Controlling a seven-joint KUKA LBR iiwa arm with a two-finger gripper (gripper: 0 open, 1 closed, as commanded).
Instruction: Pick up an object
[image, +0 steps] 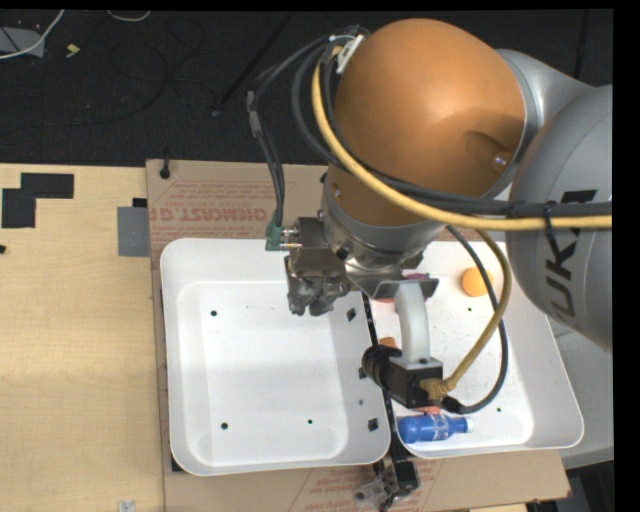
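Hand (316, 288) over L bin (250, 375), 1 o'clock; grip state can't tell. R bin (540, 400): blue bottle (432, 428) 7 o'clock, orange ball (473, 282) 12.

The left bin (255, 375) and the right bin (540, 400) sit side by side on a board (220, 212). In the right bin, a bottle (430, 429) lies at 7 o'clock and a ball (474, 282) at 12 o'clock. The gripper (315, 292) hangs over the left bin at 1 o'clock.
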